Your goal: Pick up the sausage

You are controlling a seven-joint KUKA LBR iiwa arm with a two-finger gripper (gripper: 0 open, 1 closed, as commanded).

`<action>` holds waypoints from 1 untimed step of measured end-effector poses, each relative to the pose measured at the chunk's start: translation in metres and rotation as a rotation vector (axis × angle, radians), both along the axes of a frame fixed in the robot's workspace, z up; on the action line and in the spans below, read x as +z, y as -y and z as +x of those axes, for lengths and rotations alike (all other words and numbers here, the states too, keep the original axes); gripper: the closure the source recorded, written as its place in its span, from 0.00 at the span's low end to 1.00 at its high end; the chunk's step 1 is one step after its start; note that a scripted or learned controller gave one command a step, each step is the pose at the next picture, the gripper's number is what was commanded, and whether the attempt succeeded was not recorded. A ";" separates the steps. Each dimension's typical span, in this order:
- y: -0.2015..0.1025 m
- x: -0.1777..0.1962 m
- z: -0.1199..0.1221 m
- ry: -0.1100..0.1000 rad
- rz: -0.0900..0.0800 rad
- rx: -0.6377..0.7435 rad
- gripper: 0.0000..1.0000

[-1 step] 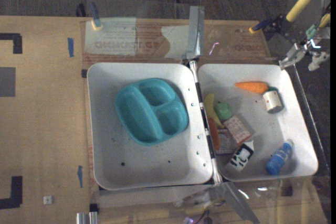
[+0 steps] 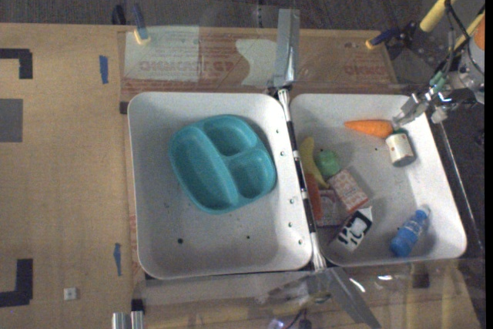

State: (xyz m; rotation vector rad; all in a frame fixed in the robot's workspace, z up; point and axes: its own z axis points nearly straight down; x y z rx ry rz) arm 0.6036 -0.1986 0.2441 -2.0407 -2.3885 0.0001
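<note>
The sausage (image 2: pixel 313 198) is a thin reddish-orange stick lying lengthwise against the left wall of the right bin (image 2: pixel 431 189). It lies just below a yellow banana (image 2: pixel 308 156) and beside a small pinkish box (image 2: pixel 348 190). My gripper (image 2: pixel 416 107) hangs over the bin's upper right corner, close to the tip of an orange carrot (image 2: pixel 369 128) and above a small can (image 2: pixel 400 148). It is far to the right of the sausage, with nothing seen held in it.
The right bin also holds a green object (image 2: pixel 328 162), a black-and-white carton (image 2: pixel 354 229) and a blue bottle (image 2: pixel 408 233). A teal divided plate (image 2: pixel 223 161) sits in the left bin (image 2: pixel 154 227). A metal divider (image 2: pixel 296 173) separates the bins.
</note>
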 end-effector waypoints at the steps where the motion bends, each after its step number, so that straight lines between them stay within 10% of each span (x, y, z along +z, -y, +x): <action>1: -0.044 -0.123 -0.032 0.000 0.000 -0.095 0.00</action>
